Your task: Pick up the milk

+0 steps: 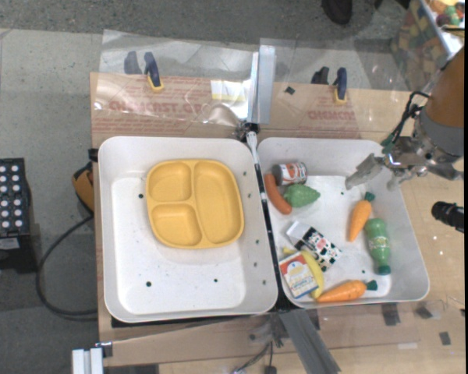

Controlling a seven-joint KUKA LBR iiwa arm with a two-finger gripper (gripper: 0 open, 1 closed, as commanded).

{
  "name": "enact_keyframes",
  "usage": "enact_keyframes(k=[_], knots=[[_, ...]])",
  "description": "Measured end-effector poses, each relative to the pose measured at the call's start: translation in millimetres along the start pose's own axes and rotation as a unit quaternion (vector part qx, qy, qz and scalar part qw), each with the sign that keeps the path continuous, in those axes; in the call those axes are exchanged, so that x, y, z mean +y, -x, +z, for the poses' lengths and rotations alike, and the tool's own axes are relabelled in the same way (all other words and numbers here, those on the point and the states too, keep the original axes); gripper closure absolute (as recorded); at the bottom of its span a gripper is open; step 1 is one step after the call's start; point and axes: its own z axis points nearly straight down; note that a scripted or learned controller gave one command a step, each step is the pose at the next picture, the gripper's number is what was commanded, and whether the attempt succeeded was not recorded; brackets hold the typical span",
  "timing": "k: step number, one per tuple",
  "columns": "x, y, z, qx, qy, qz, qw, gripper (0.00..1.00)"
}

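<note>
I see the milk (321, 248) lying low in the right bin (409, 232), well apart from my fingers (384, 170), spread and empty.

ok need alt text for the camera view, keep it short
A grey robot arm's hand hovers over the far right of the right bin, which holds a cow-patterned milk carton, two carrots, a green bottle, a can and other toy food. The left bin holds a yellow divided plate.
</note>
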Motion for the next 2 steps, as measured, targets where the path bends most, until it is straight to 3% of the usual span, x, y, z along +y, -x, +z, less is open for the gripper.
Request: enact_keyframes(k=[1,2], knots=[[-40,-21,93,0.0,-0.001,0.001,1.0,0.0],[-66,-74,125,0.0,-0.001,-0.013,0.9999,0.0]])
